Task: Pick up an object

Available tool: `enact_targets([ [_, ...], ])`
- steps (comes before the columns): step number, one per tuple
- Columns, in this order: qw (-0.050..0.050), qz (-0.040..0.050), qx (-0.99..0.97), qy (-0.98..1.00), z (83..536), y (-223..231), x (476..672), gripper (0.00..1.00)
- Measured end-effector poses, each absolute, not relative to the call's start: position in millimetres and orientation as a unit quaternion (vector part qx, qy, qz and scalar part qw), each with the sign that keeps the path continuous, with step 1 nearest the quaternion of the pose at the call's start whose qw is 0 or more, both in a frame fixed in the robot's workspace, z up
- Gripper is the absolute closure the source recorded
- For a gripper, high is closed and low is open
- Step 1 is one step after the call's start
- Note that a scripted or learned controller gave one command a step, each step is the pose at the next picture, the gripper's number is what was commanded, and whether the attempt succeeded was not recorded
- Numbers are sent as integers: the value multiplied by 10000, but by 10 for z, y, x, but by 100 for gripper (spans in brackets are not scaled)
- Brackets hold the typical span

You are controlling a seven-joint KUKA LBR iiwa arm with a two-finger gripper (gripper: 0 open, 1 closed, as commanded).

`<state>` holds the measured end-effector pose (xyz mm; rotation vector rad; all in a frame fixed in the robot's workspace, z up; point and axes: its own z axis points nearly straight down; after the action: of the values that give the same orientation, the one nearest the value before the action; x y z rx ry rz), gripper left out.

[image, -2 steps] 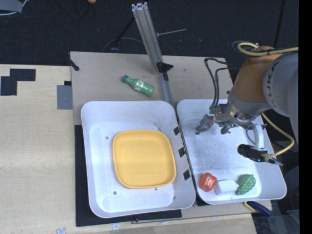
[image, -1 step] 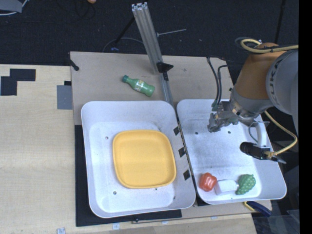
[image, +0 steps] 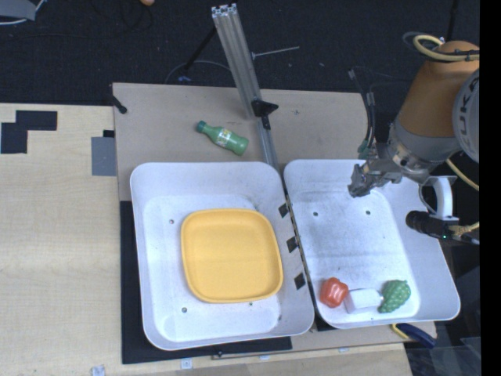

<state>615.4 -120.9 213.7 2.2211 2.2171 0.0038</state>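
Three small items cluster at the right bin's (image: pixel 427 233) near edge: red piece (image: pixel 333 291), white block (image: pixel 362 300), green piece (image: pixel 395 295); all lie well apart from the gripper (image: pixel 363 182), toward its 6 o'clock; the gripper hangs over the bin's far end; left bin (image: pixel 153 210) carries a yellow plate (image: pixel 231 254); green bottle (image: pixel 222 138) lies on the bench beyond.

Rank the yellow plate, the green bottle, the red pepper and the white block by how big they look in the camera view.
1. Yellow plate, by far the largest.
2. Green bottle, lying on the bench behind the bins.
3. Red pepper and white block: these look about alike, so no ranking between them.
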Motion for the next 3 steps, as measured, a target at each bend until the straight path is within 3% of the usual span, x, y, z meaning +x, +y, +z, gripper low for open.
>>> enact_targets([
  [1, 5, 3, 7076, 7066, 2328, -1218, 6155, 100],
  [2, -4, 2, 7063, 7079, 2321, -794, 6099, 100],
  [3, -3, 6, 7058, 7084, 2395, -268, 5900, 100],
])
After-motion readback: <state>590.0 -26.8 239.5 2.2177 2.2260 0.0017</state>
